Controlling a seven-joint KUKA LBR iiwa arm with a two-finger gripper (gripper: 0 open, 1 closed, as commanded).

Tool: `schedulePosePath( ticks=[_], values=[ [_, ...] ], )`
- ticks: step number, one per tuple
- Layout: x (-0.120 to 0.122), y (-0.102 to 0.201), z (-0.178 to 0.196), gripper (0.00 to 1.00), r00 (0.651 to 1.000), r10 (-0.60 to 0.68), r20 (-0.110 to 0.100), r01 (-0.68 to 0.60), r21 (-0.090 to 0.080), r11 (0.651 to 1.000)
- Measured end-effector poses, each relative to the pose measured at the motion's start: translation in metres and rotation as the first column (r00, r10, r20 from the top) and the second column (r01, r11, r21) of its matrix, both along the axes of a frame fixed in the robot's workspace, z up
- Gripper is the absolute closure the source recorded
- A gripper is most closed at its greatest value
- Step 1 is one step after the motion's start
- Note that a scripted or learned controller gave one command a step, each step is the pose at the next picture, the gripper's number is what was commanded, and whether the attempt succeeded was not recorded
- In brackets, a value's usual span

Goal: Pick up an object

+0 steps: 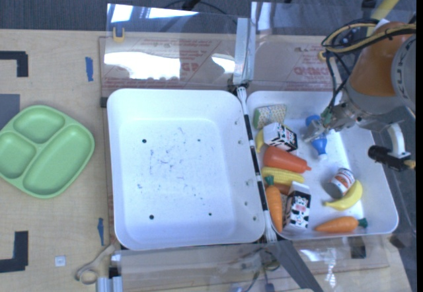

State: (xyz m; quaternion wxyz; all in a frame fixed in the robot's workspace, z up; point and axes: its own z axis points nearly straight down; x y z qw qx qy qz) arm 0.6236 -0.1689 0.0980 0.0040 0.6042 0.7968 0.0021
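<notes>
Gripper over right bin, blue piece right under it

Gripper [322, 127] sits at the end of the grey arm [390, 79] w/ orange band, reaching in from the right, low over the back part of the right bin [380, 182]. Can't tell how it is set; wrist hardware and cables blur that spot. Nothing visibly held.

Camera view, going thru the right bin: small blue object [320, 145] lies just below the tool tip, touching or nearly so, can't say which. Probably hard plastic, light, smooth, so prob. slippery; best taken across its narrow waist, straight down.

Just left: black-and-white carton [283, 137], boxy, light, flat sides give good purchase, but it leans on an orange carrot [285, 159]. Below that a yellow piece [285, 178], another carrot [274, 207] along the left wall, a second cow-pattern carton [299, 210]. These are packed close; fingers would likely bump neighbours.

Right half is looser: small can [341, 180] touching a banana [346, 197], and a third carrot [338, 224] near the front wall. Toy fruit looks rigid, rounded, apt to roll out of a pinch; grab mid-body, across the short axis. Can is stiff, curved, likely slick.

Greenish sponge-like block [271, 114] at back left corner looks soft, forgiving.

Left bin [125, 172] has bare scuffed floor. Green divided plate [45, 150] sits on bench, well apart.

Easiest target, imo: blue piece, closest and w/ room around it.
</notes>
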Motion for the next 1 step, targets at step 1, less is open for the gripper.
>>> schedulePosePath(
  ticks=[1],
  values=[
    [0.0050, 0.0696, 0.0954, 1.00, 0.980, 0.200, -0.004, -0.200, 0.000, 0.980]
  ],
)
